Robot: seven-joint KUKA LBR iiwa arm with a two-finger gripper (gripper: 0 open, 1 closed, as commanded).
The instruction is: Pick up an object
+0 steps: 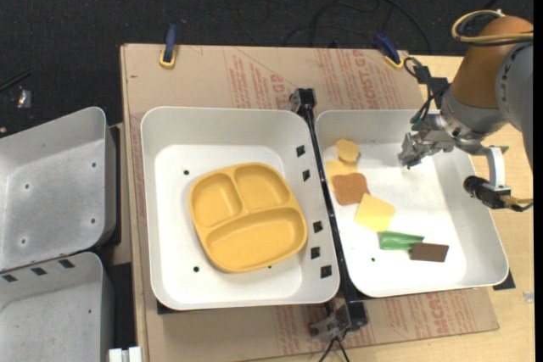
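Right bin (475, 267), near its 1 o'clock corner: gripper (411, 155) hangs low over bare floor.
Jaws: too small and dark here, cannot tell their state.
Nearest target: round yellow piece (347, 151), at 9 o'clock from the gripper, well apart; no long axis.
Other pieces: brown slab (349, 187), yellow square (373, 213), green stick (399, 241), brown bar (428, 252), both long axes running 3 to 9 o'clock.
Risk: descending here likely closes on nothing; clustered pieces may shove together.
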